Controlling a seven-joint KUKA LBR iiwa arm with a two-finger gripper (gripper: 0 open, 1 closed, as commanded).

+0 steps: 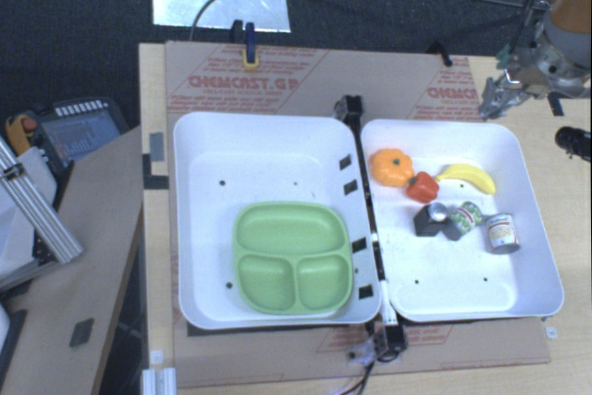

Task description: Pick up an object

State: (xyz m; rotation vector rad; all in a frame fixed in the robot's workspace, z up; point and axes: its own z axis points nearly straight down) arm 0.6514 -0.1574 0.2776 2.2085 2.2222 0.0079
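Note:
The right bin (532, 227) holds an orange pumpkin-like toy (392, 166), a red pepper (422, 187), a yellow banana (468, 178), a dark grey object (431, 219), a green-labelled can (465, 217) lying on its side and a small can (501, 232). My gripper (499, 92) hangs at the upper right, above the bench just beyond the right bin's far corner, with nothing visible between its fingers. It is well apart from all the objects.
The left bin (199, 199) contains a green divided plate (292, 256). A clamp (248, 43) sits at the bench's far edge, with a cable running across behind. A pendant device (79, 129) and an aluminium profile (37, 203) lie on the side table at left.

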